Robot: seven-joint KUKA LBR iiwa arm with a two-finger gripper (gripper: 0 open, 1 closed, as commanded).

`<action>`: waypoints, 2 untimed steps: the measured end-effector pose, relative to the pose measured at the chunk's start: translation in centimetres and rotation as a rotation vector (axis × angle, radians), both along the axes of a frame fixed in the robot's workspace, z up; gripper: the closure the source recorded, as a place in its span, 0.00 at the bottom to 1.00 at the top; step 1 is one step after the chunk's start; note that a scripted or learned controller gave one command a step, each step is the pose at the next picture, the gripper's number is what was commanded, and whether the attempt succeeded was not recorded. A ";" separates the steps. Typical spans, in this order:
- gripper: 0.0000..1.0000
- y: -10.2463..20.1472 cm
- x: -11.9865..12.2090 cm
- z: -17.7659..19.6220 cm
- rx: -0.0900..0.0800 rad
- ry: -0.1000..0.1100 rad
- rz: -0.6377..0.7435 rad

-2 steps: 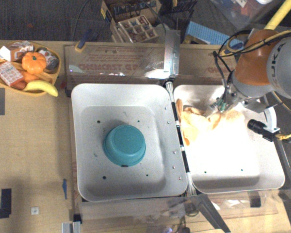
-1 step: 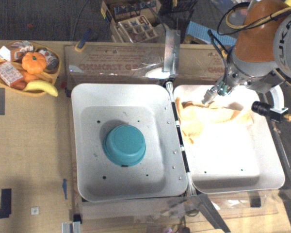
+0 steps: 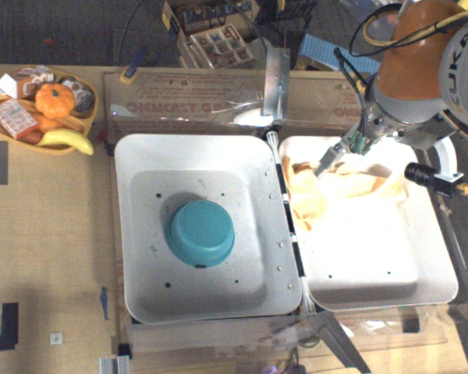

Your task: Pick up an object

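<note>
A pale yellow-orange cloth (image 3: 308,197) lies crumpled in the far left part of the right white bin (image 3: 374,275), stretching along its back wall toward the right. My gripper (image 3: 327,163) reaches down and left from the orange-banded wrist, and its tip sits just above or on the cloth's upper edge. The cloth lies flat under it and does not look lifted. In the left white bin (image 3: 140,287), a teal bowl (image 3: 201,232) rests upside down near the middle, far from the gripper.
A basket of toy fruit and boxes (image 3: 40,109) sits on the bench at the far left. A clear plastic sheet (image 3: 187,107) stands behind the bins. A metal divider (image 3: 285,209) runs between the two bins. A black cable fitting (image 3: 425,175) sticks out beside the arm.
</note>
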State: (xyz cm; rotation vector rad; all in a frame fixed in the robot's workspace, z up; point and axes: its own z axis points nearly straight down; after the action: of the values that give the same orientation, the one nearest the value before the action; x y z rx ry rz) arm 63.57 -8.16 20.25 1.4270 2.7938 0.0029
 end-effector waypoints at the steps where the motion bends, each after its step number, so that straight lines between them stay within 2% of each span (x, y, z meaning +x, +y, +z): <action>1: 0.00 -6.3 -0.5 -9.4 0.000 0.003 -0.159; 2: 0.00 -3.2 3.0 -11.2 -0.008 0.011 -0.059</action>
State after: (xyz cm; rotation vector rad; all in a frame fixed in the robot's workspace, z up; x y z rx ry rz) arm 66.55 -11.38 9.00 1.5118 2.7560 -0.0164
